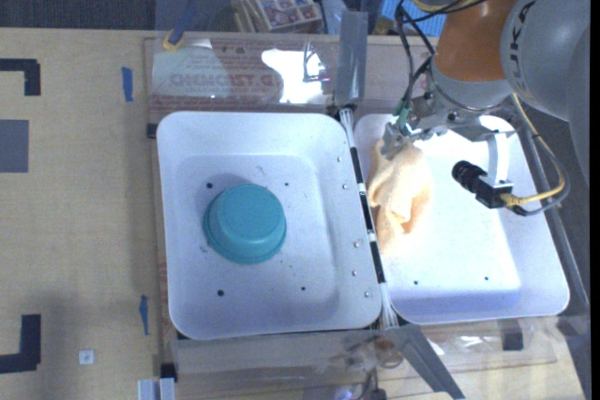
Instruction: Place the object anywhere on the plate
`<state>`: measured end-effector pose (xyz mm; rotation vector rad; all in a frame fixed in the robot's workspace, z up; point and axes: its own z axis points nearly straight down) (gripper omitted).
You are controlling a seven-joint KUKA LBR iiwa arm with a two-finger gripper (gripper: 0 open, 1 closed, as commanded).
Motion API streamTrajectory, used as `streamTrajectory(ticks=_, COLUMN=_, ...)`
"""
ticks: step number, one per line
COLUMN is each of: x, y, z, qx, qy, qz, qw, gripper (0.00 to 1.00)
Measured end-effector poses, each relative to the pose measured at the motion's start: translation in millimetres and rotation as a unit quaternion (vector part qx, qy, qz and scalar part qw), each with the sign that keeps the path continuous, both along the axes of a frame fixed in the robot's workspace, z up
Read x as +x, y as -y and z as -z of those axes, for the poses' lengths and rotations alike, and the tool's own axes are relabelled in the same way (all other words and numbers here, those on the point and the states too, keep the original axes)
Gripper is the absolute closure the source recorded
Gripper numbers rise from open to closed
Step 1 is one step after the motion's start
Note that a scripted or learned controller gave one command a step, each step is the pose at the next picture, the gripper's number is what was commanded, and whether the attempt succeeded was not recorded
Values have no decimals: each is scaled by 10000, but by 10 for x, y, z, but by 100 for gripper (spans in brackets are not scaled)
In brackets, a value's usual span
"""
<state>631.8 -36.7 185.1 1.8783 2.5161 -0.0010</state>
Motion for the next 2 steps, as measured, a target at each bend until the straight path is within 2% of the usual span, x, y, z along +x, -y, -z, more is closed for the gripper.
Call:
streamTrajectory(ticks=1, x=10, y=-2, z=-401, qx=0, qy=14, qz=-8, qw=10000, gripper=100)
streamTrajectory(ticks=2, x=-269, y=-358, z=-316, qx=8, qy=-7, qz=-1984, qw=9801, gripper=100)
